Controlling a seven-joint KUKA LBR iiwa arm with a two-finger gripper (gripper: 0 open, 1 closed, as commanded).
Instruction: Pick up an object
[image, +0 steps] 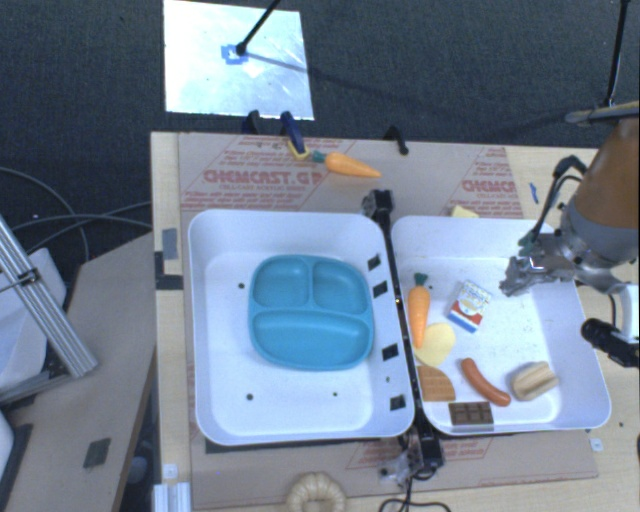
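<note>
Far left of frame: slanted metal rail (40, 310) beside the bench.

Upper left: reflective silver sheet (238, 60) on the dark floor, beyond the bench's far edge.

Left of centre: left bin (215, 330), white and shallow, with a blue divided plate (308, 310) lying flat near its middle, three compartments facing up.

Upper centre, outside both bins: loose toy carrot (345, 165) on the printed cardboard, leafy end toward the left, just beside a blue-handled item (292, 130).

Bottom centre: pale ring-shaped pastry (318, 492) at the lower edge, below the gap between the bins.

Right of centre: right bin (590, 405), touching the left bin along a shared black-clipped seam.

Along its left wall, top to bottom:
- orange carrot (418, 312), lying lengthwise
- yellow slice (436, 343), touching the carrot's lower end
- brown waffle piece (436, 382)
- chocolate bar (470, 413) at the lower rim

Further right:
- small carton (468, 305), white with red and blue print, tilted
- sausage (485, 381), lying diagonally
- bread roll (533, 379), near the sausage's lower right end
- small yellow piece (463, 211) at the bin's upper rim

Right edge: arm (605, 200), with the gripper (528, 268) over the upper right part of the right bin, near the carton but apart from it. Open or closed state of the gripper not discernible at this resolution.
</note>
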